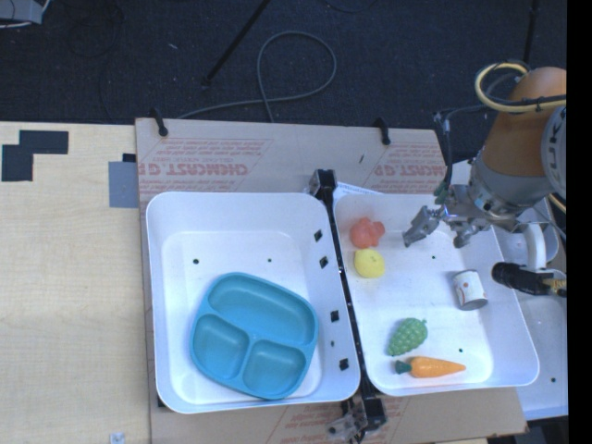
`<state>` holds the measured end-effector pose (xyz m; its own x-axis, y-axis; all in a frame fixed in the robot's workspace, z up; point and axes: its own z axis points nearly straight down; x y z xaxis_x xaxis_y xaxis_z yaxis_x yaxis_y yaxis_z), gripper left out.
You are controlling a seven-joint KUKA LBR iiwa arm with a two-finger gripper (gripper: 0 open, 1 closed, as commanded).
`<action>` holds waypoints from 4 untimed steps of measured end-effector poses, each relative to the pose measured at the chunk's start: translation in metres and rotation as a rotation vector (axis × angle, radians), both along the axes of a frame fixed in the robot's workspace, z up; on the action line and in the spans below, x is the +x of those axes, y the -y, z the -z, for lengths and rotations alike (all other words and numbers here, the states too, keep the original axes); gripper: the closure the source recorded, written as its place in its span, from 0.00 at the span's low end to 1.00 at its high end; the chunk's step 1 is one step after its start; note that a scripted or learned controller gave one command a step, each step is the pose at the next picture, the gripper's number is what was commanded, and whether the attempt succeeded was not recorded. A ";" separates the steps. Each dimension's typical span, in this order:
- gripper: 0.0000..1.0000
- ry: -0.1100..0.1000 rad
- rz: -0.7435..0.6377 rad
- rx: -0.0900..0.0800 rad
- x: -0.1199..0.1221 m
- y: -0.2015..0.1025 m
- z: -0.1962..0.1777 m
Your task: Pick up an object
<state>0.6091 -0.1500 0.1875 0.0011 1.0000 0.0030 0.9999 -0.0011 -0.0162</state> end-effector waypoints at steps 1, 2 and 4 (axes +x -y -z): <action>0.00 0.013 -0.002 -0.002 0.003 0.000 -0.007; 0.00 0.007 -0.001 -0.001 -0.005 0.002 0.054; 1.00 0.013 0.001 -0.002 -0.005 0.002 0.090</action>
